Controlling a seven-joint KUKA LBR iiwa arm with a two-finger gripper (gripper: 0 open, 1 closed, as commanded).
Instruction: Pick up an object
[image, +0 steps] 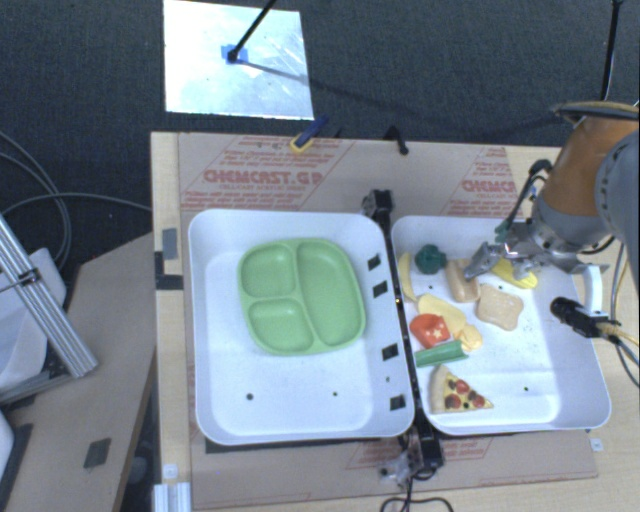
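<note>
The right bin (540, 405) holds several toy foods: a green broccoli (430, 258), a tan bread roll (460, 282), a slice of toast (498, 306), a red tomato (430, 328), a green bean pod (440, 352) and a pizza slice (458, 392). A yellow piece (520, 274) lies at the bin's far side. My gripper (503, 256) hangs low over that far side, right above the yellow piece and just right of the bread roll. The wrist hides whatever lies under it.
The left bin (215, 400) carries a green divided plate (300, 295). A black clip strip (392, 300) runs along the seam between the bins. The grey and orange arm (590, 180) fills the right edge, with a black part (572, 314) over the bin's right side.
</note>
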